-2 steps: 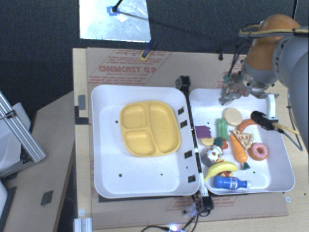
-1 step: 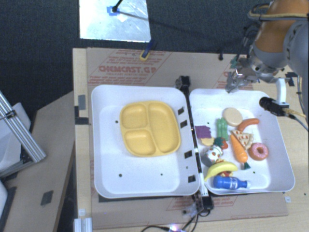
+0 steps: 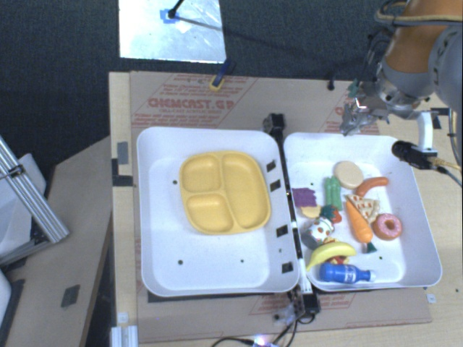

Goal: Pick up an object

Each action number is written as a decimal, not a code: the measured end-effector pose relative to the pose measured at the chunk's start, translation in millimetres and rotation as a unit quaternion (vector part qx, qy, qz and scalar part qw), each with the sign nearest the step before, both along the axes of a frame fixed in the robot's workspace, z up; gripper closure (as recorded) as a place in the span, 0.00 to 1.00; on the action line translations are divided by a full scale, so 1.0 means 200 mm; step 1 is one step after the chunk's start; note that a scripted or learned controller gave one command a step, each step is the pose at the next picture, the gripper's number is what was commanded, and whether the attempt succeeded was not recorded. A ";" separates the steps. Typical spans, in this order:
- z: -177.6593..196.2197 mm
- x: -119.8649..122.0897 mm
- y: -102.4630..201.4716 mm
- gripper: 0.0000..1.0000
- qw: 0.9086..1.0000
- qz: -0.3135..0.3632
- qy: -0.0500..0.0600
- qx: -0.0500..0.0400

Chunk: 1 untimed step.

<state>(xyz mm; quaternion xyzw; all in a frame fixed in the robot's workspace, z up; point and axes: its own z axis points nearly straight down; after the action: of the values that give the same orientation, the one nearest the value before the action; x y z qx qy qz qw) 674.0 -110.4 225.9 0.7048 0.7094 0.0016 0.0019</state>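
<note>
two shallow white bins sit side by side on the bench, the left bin (image 3: 155, 215) carrying a yellow divided plate (image 3: 223, 191) near its middle. the grey arm (image 3: 427, 38), orange-banded, reaches in at upper right. the right bin (image 3: 412, 215) holds a cluster of toy food: a banana (image 3: 330, 253), a blue bottle (image 3: 345, 273) at the front wall, a carrot (image 3: 359, 223), a sausage (image 3: 371, 185), a pink donut (image 3: 389, 226) and a tan round bun (image 3: 349, 173). the gripper (image 3: 354, 121) hangs above that bin's far rim, well apart from the food, carrying nothing; whether its tips are apart cannot be told.
</note>
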 end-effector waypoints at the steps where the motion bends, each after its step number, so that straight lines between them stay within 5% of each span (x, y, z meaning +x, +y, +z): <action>1: -0.05 -0.09 0.26 1.00 1.000 0.001 0.002 0.001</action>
<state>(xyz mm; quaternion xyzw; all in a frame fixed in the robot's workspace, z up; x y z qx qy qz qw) 656.5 -58.8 215.7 0.7038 0.7104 0.0007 -0.0006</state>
